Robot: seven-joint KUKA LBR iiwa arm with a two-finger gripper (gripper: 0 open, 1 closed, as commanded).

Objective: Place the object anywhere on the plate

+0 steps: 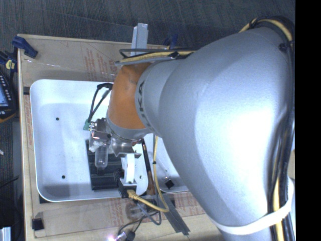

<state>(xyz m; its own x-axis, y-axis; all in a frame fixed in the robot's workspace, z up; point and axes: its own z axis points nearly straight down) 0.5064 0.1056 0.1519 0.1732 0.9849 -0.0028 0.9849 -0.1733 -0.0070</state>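
The big grey arm [220,129] is hanging over the left bin [50,134], with the gripper [103,157] sitting low near its front edge. Honestly can't tell the jaw state, or where the object is.

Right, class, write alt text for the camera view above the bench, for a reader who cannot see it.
A large grey robot arm with an orange band fills the right of the picture and reaches down into the left white bin. Its tool hangs low over the bin floor, beside a dark block near the bin's front wall. Dark carpet lies beyond the wooden bench.
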